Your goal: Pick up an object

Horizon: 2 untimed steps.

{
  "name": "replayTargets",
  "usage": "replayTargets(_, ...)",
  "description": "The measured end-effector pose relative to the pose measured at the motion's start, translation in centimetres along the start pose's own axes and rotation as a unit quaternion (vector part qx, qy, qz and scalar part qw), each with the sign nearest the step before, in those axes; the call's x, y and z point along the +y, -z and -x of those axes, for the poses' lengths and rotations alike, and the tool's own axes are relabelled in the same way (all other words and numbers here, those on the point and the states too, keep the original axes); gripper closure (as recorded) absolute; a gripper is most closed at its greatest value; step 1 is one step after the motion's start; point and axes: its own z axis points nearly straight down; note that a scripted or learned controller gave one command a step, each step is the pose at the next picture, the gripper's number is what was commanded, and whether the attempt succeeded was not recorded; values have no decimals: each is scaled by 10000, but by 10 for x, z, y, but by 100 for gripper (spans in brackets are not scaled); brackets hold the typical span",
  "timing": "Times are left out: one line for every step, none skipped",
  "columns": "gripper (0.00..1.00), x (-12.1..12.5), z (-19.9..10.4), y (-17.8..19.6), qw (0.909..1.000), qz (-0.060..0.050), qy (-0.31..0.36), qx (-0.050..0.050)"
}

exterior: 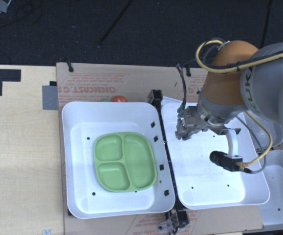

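Tool (184,131): low over the right bin (214,190), to the right of the green plate (125,160) and a little farther back. Wide or narrow: cannot tell from this angle. Green plate: three compartments, lying flat mid-floor in the left bin (77,126), well apart from the tool. Small red thing (118,99): behind the plate, outside the bin's far rim, on the surface (92,80).
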Motion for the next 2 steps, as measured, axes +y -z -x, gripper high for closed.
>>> replayTargets(100,-14,-47,13,10000,6,3,2)
replayTargets(100,-29,-93,3,10000,-2,-3,-4)
